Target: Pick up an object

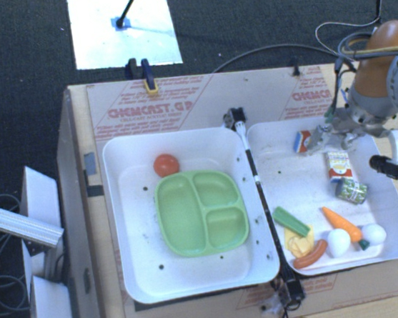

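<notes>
Tool (324,137) low in right bin (283,144), far corner, just beside small red-blue pack (302,141). Cannot tell if tool wide or narrow. Risk: tool bumps pack, pack slides to wall, grab misses. Juice box (338,164) near; arm may knock it.
</notes>
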